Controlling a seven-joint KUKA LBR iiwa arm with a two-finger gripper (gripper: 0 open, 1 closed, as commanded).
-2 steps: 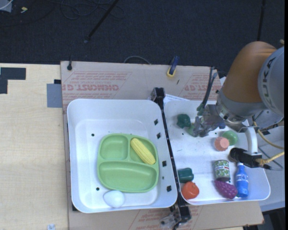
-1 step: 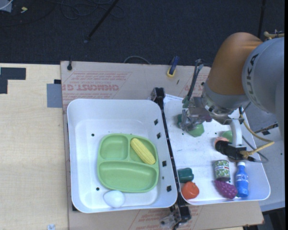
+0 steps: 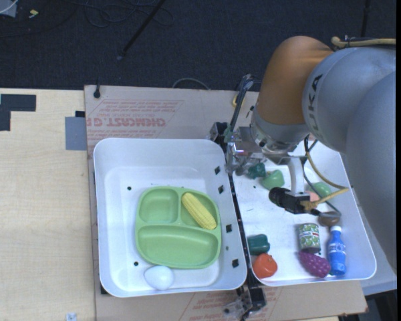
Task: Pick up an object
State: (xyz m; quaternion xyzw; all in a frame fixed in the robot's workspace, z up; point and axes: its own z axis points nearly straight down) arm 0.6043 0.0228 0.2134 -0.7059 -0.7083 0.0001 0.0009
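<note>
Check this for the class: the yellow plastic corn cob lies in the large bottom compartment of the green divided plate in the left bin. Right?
Not quite. The yellow plastic corn cob lies in the upper right small compartment of the green divided plate, not the large bottom one. The camera view shows it; the plate does sit in the left bin.

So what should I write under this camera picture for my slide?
Robot arm reaches into the right bin of toys; corn lies on a green plate in the left bin.

A small dark teal plastic piece [image 3: 256, 171] and a pale green plastic piece [image 3: 273, 178] lie side by side, touching, near the right white bin's [image 3: 361, 263] upper left corner.
</note>
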